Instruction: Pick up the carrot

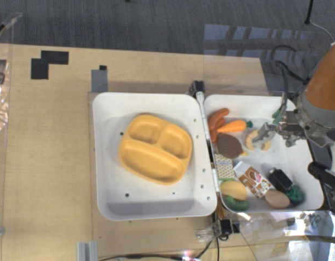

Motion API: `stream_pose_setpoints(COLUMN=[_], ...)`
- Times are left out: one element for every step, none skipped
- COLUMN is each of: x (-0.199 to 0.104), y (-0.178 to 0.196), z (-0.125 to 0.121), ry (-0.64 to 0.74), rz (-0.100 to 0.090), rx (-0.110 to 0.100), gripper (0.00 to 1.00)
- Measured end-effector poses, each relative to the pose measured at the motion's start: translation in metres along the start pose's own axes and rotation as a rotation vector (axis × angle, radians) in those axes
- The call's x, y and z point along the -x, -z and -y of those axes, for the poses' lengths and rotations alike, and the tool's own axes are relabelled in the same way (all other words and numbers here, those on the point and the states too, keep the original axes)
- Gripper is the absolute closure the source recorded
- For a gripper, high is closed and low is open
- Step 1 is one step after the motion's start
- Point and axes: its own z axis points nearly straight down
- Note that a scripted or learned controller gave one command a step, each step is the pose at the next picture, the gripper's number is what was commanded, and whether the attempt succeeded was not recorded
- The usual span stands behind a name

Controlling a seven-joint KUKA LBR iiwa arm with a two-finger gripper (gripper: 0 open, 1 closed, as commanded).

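The carrot (232,126) lies in the right bin (314,165), near its upper left corner, with a reddish sausage (217,116) just above-left of it and a brown round patty (229,145) just below. To its right, near but apart from it, the claw (259,137) hovers over a pale round piece (253,141); whether it stands wide or narrow I cannot tell, and nothing shows gripped. The left bin (102,162) holds a yellow divided plate (155,148). Both bins sit on the table (42,162).
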Motion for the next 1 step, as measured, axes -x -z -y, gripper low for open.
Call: stream_pose_setpoints(x=[0.0146], y=[-0.0473], z=[-0.0740], ry=[-0.017], rz=[0.000], rx=[-0.002], gripper=[0.00])
